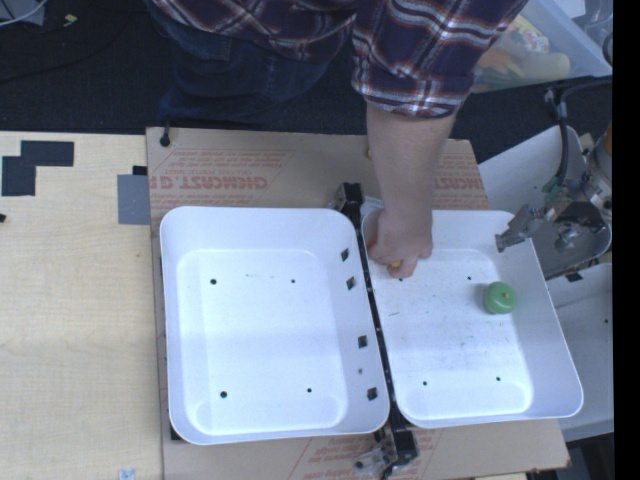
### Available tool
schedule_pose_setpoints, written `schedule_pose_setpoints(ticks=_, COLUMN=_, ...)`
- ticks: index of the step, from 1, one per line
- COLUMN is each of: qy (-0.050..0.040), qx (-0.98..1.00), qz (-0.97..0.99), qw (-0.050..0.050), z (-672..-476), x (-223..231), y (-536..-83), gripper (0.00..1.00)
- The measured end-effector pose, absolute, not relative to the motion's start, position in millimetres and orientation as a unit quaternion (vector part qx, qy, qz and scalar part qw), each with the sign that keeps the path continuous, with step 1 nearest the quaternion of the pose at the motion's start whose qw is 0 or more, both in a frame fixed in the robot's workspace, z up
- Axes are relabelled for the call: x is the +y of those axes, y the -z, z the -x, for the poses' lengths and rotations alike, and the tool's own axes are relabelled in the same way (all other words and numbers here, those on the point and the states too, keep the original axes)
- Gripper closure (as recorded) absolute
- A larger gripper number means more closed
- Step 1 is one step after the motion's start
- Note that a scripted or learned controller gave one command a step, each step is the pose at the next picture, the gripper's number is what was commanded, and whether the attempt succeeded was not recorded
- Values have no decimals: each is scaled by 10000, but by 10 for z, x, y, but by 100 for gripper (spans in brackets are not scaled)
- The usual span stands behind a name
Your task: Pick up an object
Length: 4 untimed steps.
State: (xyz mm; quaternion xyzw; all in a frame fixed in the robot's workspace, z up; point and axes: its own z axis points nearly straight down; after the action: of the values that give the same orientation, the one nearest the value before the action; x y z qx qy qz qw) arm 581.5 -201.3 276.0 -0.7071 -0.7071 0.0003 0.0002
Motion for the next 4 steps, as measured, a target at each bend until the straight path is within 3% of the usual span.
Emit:
schedule_pose_setpoints(ticks=1, qy=-29, qx=-7065, qz=7077, qw=60, z=-5157, x=-1991, y=-2062, gripper=0)
schedule_pose_setpoints(ticks=2, qy=-17, qx=-7064, qz=7078, qw=47, z=-4728, x=-2132, y=-1473, gripper=0)
schedule_pose_setpoints(ticks=3, qy=-5, qx=-7052, qz=7090, qw=24, z=-4749, x=-2146, y=-1606, gripper=100)
schedule_pose_setpoints(ticks=4, qy=35, qx=-7079, qz=7062, qw=-79, z=-4939, x=-2145, y=-3352, gripper=100)
